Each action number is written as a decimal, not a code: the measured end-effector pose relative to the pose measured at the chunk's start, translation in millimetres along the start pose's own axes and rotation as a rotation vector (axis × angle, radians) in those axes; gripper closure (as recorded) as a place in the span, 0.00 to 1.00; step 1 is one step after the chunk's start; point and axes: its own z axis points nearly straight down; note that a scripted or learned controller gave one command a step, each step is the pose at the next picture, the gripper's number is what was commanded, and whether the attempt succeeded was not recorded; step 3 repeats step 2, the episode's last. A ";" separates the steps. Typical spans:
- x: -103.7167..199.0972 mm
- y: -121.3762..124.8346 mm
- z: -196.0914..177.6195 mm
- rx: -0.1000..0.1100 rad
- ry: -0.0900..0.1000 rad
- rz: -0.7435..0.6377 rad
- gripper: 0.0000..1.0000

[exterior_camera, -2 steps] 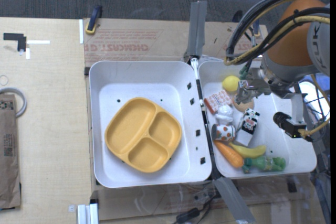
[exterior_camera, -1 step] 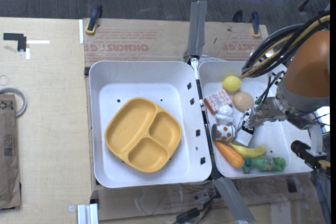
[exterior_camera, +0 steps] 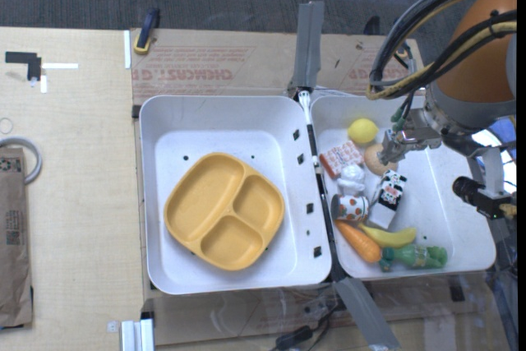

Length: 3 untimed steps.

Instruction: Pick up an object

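Divided plate (exterior_camera: 224,211) in left bin (exterior_camera: 156,177), toys crowding right bin (exterior_camera: 460,251)

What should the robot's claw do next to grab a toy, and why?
Probably go a little lower. The claw hangs in the right bin, just above a tan, roundish toy beside the yellow lemon, and nothing shows between its fingers yet. That toy is the nearest one, so dropping straight onto it looks like the simplest try, though the toys are crowded there.

Crowded just left of and below the jaws: lemon (exterior_camera: 362,131), wrapped snack (exterior_camera: 340,155), cow figure (exterior_camera: 392,191), banana (exterior_camera: 390,236), carrot (exterior_camera: 357,241). Bare bin floor (exterior_camera: 440,201) to the right.
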 end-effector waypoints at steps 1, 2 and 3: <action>23.7 -57.7 39.6 0.003 0.001 0.095 0.00; 5.6 -30.2 39.4 0.001 0.000 0.177 0.00; 5.6 -30.2 39.4 0.001 0.000 0.177 0.00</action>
